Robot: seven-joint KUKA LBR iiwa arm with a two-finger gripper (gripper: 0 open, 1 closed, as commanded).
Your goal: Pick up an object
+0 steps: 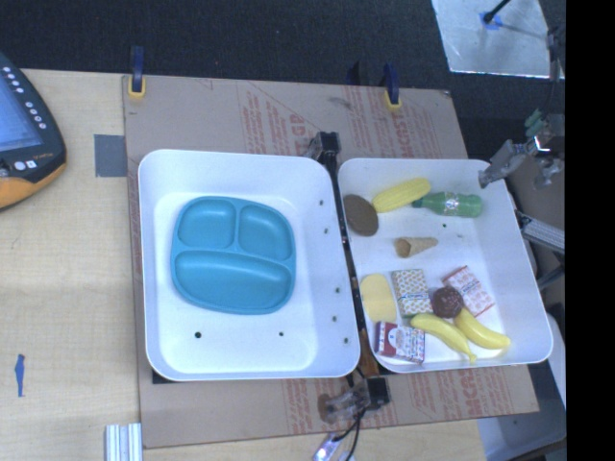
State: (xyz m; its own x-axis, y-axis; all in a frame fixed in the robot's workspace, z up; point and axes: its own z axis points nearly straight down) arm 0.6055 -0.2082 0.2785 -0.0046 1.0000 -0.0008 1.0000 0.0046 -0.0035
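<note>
Brown board with faint red print, unreadable, under two white bins. Left bin: blue divided tray. Right bin: corn and green bottle lying roughly left-right; bananas slanting down-right; small packets, print unreadable. Gripper at right bin's far right corner, nothing seen held; jaw opening cannot tell.

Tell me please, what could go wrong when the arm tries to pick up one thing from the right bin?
The bananas, the brown round piece and the small boxes lie crowded together, so the fingers may catch two things or push them aside. The green bottle lies on its side beside the corn and could roll away.
</note>
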